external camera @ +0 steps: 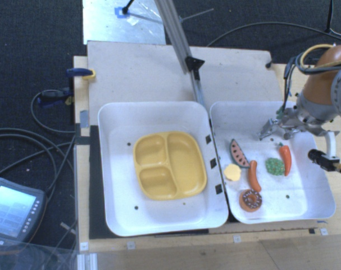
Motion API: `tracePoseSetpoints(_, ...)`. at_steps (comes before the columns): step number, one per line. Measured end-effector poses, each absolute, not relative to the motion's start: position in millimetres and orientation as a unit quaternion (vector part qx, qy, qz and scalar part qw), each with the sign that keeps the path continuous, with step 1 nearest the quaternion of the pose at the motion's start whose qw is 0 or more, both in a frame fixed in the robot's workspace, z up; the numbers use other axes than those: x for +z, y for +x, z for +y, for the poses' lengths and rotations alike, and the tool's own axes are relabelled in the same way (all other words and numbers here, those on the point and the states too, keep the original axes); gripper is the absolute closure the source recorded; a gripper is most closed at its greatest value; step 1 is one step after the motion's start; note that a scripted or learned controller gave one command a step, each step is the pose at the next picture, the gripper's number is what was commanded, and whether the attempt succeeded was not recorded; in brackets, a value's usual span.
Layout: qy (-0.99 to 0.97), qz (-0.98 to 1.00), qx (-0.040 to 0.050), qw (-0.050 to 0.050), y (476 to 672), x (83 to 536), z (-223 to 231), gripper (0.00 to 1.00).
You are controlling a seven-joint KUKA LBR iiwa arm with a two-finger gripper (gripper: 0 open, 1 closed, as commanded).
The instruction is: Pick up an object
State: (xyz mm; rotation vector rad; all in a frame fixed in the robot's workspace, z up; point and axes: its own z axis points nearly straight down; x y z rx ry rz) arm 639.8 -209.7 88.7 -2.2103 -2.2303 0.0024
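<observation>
- A grey arm [327, 89] with an orange band reaches in from the right over the right-hand white bin [322, 204], its tool [278, 129] poised near that bin's far edge, above bare floor.
- Whether the tool is released or clenched cannot be told from this slanted view; nothing is seen between its metal parts.
- Candidates for the pick lie nearer the camera in the same bin: a watermelon slice [238, 153], a sausage [253, 175], a chilli pepper [285, 158] touching a green clump [274, 166] (possibly broccoli), a yellow disc [232, 172] and a doughnut [250, 199].
- The left bin [117, 207] holds a yellow divided tray [169, 165].
- Judged from here, the chilli pepper is the closest target; a clean grasp would mean closing across its narrow width, centred on it, keeping clear of the green clump alongside.
- The watermelon slice, lying apart from its neighbours, looks the less crowded alternative.
</observation>
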Motion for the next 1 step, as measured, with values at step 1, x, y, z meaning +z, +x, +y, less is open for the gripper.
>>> tracePoseSetpoints(1,-0.703,-0.711,-0.0012,-0.003,642.4,103.5,-210.3,1.0)
